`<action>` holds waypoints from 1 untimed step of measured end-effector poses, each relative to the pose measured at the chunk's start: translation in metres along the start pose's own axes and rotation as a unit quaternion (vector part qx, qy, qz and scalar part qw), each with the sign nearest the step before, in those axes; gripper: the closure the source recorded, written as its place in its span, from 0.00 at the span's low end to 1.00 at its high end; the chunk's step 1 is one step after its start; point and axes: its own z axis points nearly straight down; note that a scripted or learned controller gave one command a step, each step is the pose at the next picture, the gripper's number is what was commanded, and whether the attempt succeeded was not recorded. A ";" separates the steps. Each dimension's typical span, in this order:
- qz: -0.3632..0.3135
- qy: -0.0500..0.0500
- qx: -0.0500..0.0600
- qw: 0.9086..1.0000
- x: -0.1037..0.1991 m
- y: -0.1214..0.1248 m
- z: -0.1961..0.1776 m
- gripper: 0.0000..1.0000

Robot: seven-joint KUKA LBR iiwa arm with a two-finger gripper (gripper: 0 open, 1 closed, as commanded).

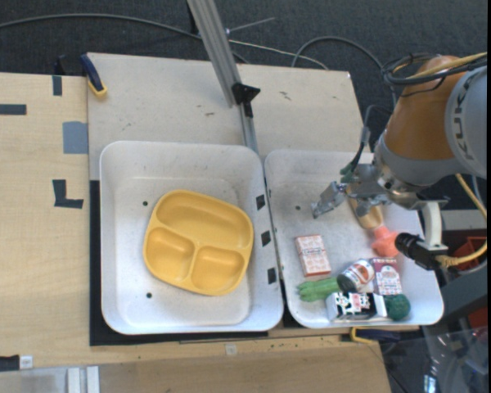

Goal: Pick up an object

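My gripper (331, 193) hangs over the upper middle of the right bin (290, 178), open, with nothing between its fingers. It is above bare bin floor, up and to the right of a small pink box (313, 255). A tan object (368, 216) and an orange piece (383, 239) lie just to the gripper's right, partly under the wrist. At the bin's front edge lie a green vegetable (317, 289), a small can (358, 274), a pink packet (388, 277), a black-and-white carton (356, 304) and a green ball (398, 305).
The left bin (119, 219) holds a yellow divided plate (198, 241). A slanted metal pole (217, 43) reaches down to the ridge between the bins. Cables trail across the dark floor behind the bench. The arm's orange-banded body (430, 129) overhangs the right bin's right side.
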 end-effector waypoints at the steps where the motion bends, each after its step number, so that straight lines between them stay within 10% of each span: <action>1: 0.000 0.000 0.000 1.000 0.000 0.000 0.000 0.00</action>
